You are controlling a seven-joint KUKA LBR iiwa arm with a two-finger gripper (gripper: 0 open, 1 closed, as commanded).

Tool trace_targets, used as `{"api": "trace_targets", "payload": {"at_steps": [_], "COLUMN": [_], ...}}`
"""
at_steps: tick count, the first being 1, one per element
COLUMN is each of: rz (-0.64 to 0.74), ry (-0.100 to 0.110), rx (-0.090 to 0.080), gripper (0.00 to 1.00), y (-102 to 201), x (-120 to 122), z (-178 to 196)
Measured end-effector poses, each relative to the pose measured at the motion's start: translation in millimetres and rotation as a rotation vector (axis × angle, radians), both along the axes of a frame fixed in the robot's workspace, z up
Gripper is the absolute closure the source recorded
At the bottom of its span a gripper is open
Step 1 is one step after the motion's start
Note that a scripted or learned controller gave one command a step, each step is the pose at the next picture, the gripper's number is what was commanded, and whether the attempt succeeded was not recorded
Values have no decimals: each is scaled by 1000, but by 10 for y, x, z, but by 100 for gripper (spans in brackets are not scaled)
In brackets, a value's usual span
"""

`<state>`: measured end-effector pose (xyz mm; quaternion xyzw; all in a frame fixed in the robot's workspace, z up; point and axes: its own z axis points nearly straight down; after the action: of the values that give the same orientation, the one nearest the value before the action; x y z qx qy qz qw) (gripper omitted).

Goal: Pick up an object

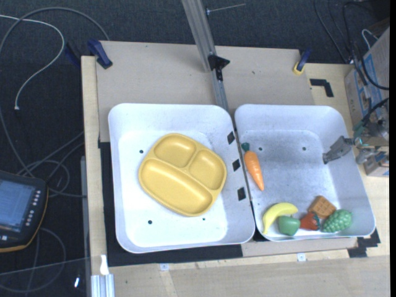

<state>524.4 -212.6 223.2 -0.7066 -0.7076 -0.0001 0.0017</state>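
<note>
The right bin (pixel 297 119) holds several toy foods. An orange carrot (pixel 253 169) lies against its left wall. Along the front wall sit a yellow banana (pixel 276 214), a green apple (pixel 288 225), a small red piece (pixel 309 221), a brown waffle-like piece (pixel 322 206) and a bunch of green grapes (pixel 337 221). My gripper (pixel 336 149) pokes in over the right bin's right wall, well above and to the right of the foods, with nothing seen in it.
The left bin (pixel 124 166) carries a yellow divided plate (pixel 182 174). A metal post (pixel 201 23) rises behind the seam between the bins. Blue clamps (pixel 99 53) mark the bench's back corners. The right bin's middle floor is bare.
</note>
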Motion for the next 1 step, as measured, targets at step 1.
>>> {"api": "trace_targets", "payload": {"at_steps": [1], "rz": [0], "ry": [0], "rx": [0], "gripper": [0], "y": [0], "x": [0], "z": [0]}}
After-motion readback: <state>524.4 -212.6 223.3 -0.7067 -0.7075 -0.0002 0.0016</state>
